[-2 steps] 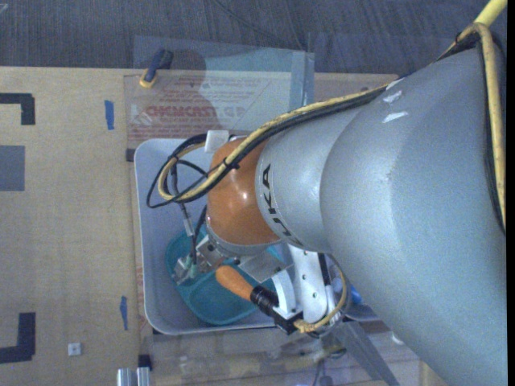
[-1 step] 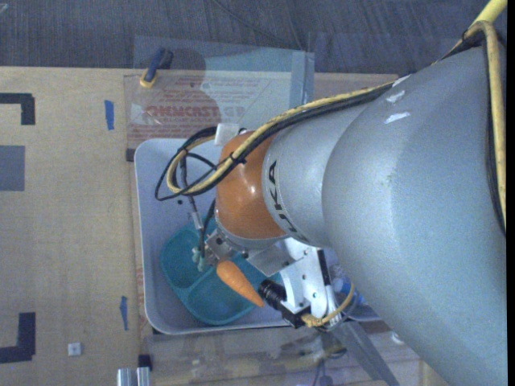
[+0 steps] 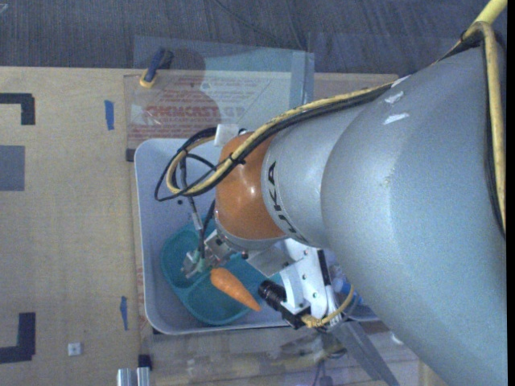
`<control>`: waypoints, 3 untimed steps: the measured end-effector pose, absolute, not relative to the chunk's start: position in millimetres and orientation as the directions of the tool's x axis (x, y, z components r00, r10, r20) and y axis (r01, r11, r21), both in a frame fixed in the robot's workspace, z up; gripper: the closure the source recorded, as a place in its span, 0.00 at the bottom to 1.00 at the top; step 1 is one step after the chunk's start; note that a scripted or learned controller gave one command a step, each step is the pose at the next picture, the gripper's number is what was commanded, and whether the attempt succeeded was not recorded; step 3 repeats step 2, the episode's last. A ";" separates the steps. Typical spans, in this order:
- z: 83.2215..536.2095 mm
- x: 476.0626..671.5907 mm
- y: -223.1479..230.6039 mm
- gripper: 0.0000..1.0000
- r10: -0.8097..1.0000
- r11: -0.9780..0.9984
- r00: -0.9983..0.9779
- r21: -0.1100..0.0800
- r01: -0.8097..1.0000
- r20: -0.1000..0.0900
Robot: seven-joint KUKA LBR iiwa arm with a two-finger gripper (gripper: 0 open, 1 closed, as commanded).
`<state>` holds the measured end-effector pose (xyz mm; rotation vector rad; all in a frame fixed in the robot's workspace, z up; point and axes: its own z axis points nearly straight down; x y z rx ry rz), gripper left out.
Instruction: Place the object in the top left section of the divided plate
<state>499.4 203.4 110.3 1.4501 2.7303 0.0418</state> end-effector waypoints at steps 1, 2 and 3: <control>98.6 494.1 200.8 0.00 0.998 0.068 -0.069 0.053 0.996 0.007; 95.9 550.6 183.5 0.00 0.932 0.363 -0.363 0.020 0.931 0.005; 95.9 550.6 183.5 0.00 0.932 0.363 -0.363 0.020 0.931 0.005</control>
